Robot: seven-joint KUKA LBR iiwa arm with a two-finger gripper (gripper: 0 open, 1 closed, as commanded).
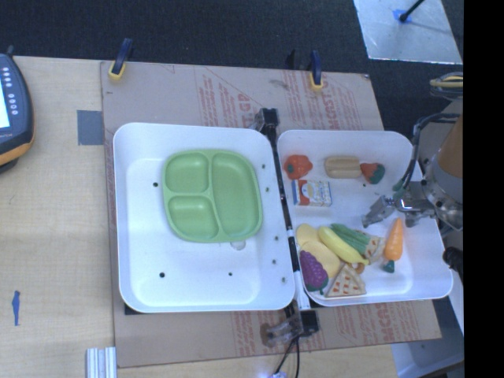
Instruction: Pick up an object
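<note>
The right bin (425, 290) holds several toy foods. An orange carrot (394, 241) lies near its right side. A banana (339, 244) and a green vegetable (356, 237) sit in the middle, with purple grapes (313, 271) and a pizza slice (345, 282) at the front. A small carton (315, 193), a red tomato (298, 165), a bread roll (342, 167) and a strawberry (373, 172) lie toward the back. My gripper (383, 210) hangs over the bin's right part, just above the carrot's top end, with nothing seen in its grasp.
The left bin (134, 282) carries a green divided plate (213, 195). A black divider clamp (269, 119) sits between the bins at the back. A handheld pendant (12, 105) rests at the far left of the bench.
</note>
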